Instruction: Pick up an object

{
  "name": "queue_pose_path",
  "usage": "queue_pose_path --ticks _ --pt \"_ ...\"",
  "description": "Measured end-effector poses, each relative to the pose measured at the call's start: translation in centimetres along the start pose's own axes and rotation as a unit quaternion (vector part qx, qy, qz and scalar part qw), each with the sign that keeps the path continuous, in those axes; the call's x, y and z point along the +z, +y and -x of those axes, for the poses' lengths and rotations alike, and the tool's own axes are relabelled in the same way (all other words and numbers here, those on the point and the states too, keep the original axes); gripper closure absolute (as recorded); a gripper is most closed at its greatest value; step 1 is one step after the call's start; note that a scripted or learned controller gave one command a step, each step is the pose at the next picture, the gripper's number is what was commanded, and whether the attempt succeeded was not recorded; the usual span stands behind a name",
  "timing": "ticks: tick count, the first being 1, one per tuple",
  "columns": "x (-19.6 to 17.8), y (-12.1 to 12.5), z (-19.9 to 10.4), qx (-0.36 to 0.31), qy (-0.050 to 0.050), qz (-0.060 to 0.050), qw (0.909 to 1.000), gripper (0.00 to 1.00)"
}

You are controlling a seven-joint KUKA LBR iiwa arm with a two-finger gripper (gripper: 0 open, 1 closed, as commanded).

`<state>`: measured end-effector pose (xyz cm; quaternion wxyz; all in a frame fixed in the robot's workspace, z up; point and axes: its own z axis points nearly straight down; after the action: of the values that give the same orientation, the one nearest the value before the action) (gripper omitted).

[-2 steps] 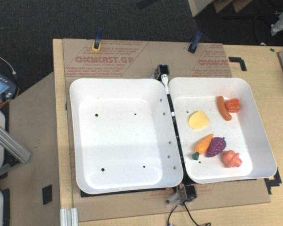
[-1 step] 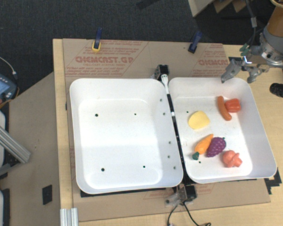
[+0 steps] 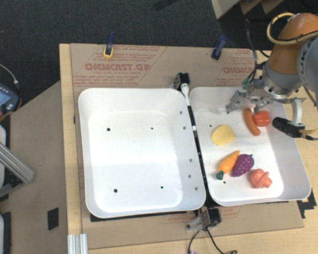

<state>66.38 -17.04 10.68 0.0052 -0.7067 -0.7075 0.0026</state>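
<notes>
Gripper (image 3: 247,100) is over the far end of the right bin (image 3: 291,187), fingers spread wide, nothing between them. Directly under and just right of the fingertips: an orange sausage-shaped piece (image 3: 250,121) lying lengthwise, touching a red chunk (image 3: 262,118) on its right side; can't tell what the red one is. Those two are the closest objects to the tool. Nearer the camera and slightly left of the gripper sits a yellow lemon-like piece (image 3: 223,135), apart from the rest. Further toward the camera: a toy carrot (image 3: 228,163) with its green tip pointing at the bin divider, touching a purple grape bunch (image 3: 243,164) on its right, then a pink-red lumpy fruit (image 3: 260,178) just beside the grapes. A black cable connector (image 3: 287,127) hangs off the arm right of the gripper, over the bin's right rim. Left bin (image 3: 98,105), well left of the tool, shows bare white floor with small dark dots. Both bins sit on a cardboard sheet (image 3: 122,62) clamped at the far edge with a yellow-blue clip (image 3: 109,47) and a blue clip (image 3: 219,46).
</notes>
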Motion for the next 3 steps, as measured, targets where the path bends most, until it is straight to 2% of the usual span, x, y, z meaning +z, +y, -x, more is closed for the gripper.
queue_pose_path --ticks 1,2,3 --pt "2.58 -7.84 -6.0 -0.001 0.001 0.0 1.0 0.0" --pt "2.32 -7.45 -5.6 0.001 -0.002 0.005 1.0 0.0" --pt "2.33 -7.45 -5.59 0.001 -0.002 0.005 1.0 0.0"
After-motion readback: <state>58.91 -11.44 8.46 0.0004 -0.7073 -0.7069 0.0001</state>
